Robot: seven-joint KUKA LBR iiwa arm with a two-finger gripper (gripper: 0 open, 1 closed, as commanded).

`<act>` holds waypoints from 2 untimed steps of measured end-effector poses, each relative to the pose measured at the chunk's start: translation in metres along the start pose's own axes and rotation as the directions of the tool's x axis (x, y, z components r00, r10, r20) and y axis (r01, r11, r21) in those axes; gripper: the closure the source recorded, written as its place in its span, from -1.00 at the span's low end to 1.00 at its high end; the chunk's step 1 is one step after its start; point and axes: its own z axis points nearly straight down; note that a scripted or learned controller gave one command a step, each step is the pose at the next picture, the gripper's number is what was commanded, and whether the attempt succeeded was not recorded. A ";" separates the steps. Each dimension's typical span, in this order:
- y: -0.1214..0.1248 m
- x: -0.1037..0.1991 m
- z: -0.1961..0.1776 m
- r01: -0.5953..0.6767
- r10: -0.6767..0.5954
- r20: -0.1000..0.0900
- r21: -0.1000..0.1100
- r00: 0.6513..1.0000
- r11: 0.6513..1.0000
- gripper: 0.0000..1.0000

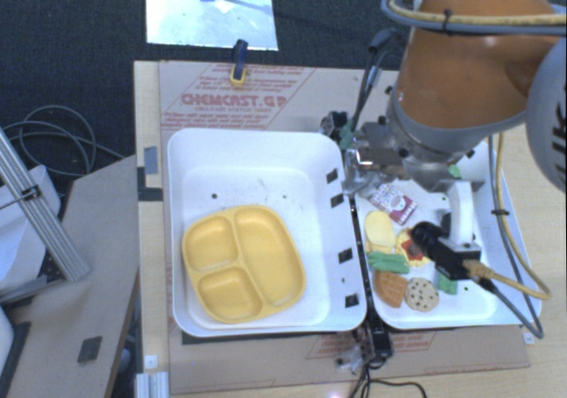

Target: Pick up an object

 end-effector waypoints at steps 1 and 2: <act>-0.004 0.042 0.131 0.007 -0.007 0.003 0.019 1.000 1.000 1.00; -0.002 0.059 0.124 0.007 -0.007 0.000 0.008 1.000 1.000 1.00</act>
